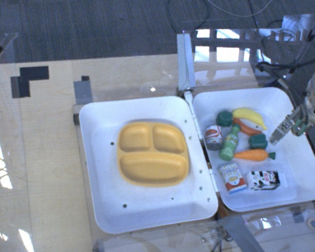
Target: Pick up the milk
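The milk is a small carton with black and white cow patches. It lies on its side near the front of the right bin. My gripper hangs over the right part of that bin, up and to the right of the milk and clear of it. It sits just right of a dark green piece. Nothing shows in the gripper.
Left of the milk lies a small orange and white carton. Behind them are a carrot, green bottle, can, banana and other toy food. The left bin holds a yellow compartment tray.
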